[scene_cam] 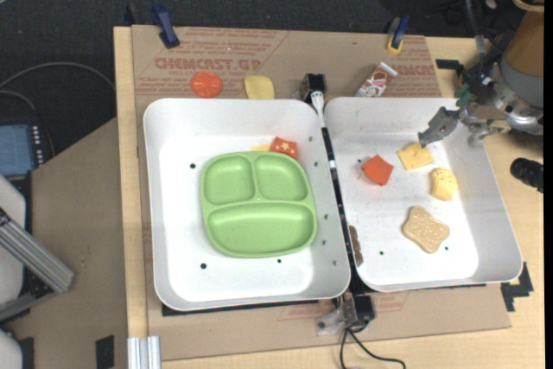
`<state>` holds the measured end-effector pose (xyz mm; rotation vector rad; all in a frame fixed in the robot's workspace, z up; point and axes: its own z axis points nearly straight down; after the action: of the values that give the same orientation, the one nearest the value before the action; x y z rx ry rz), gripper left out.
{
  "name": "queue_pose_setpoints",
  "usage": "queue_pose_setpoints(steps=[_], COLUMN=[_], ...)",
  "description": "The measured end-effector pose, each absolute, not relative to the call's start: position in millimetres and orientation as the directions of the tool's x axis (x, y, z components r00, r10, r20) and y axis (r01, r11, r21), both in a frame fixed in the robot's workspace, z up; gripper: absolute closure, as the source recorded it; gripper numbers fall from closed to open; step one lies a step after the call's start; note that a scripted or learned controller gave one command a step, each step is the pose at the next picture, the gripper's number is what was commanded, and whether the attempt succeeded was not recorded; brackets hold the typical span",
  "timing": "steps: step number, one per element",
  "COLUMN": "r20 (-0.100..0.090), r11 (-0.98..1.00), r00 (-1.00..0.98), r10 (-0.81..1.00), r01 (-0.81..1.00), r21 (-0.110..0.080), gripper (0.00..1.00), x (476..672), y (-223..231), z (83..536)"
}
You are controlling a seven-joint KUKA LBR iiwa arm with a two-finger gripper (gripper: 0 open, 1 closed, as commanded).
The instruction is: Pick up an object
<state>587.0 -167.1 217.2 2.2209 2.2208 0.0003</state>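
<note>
The hand [438, 126] hovers just above the yellow cheese wedge [416, 156] in the right bin [484, 264].

Right bin [484, 268] floor lies open at its near-left corner; cheese wedge [416, 156], corn [443, 183], cracker [425, 229] crowd its middle.

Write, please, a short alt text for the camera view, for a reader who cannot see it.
The grey arm's gripper hovers over the right white bin, near a yellow wedge-shaped cheese toy, an orange-red block, a yellow corn-like toy and a tan bread-slice toy. The left white bin holds a green divided plastic plate.
</note>
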Motion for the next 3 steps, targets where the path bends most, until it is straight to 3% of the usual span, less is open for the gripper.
queue_pose_setpoints(steps=[1,2,3], r20=[-0.003,0.004,-0.001], r11=[-0.004,0.000,-0.002], r00=[0.004,0.000,0.002], r10=[1.000,1.000,1.000], r01=[1.000,1.000,1.000], r21=[-0.002,-0.006,0.004], gripper=[0.00,0.00,1.00], x=[544.4,501.1,504.3], y=[-200,-161,-164], z=[81,84,96])
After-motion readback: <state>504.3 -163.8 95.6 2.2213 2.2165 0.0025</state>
